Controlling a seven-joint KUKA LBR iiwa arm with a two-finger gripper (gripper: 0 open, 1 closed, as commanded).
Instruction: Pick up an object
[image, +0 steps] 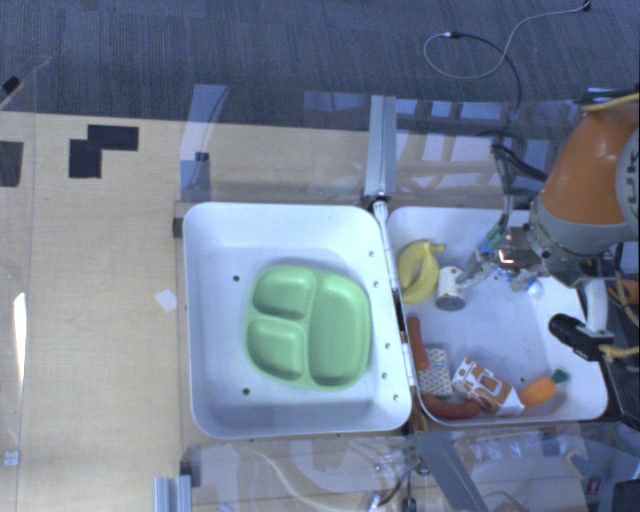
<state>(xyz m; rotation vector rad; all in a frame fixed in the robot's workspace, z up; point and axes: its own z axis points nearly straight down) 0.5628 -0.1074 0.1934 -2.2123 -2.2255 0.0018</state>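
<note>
Banana (418, 268) and small cup (451, 289) by the right bin's (560, 412) left wall.
Gripper (487, 262) hovers just beside the cup; I cannot tell its finger state. Best to centre squarely over one item before descending, clear of the wall.

Glossy green plastic plate (308, 325), matt wooden bench (90, 300)

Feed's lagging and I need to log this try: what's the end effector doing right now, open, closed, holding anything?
End effector: over the right bin, by the small white cup and banana; open or closed cannot be told.
</note>
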